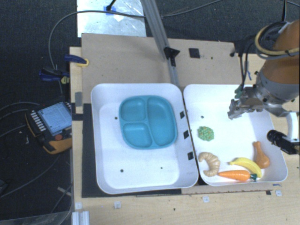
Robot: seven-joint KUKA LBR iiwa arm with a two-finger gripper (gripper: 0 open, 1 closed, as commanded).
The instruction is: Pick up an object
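The right bin point(220, 97) holds a green broccoli piece point(205, 133), a tan croissant point(210, 163), an orange carrot point(234, 175), a yellow banana point(246, 164) and a brown chicken drumstick point(260, 154). My gripper point(235, 110) hangs over the upper right part of this bin, up and to the right of the broccoli, with nothing visible between its tips. The food items lie along the bin's lower edge, apart from the gripper.
The left bin point(105, 163) carries a blue divided plate point(148, 121). A metal pole point(157, 27) slants down to the bins' back edge. Clamps point(70, 60) and a handheld device point(51, 123) sit off the bench's left side.
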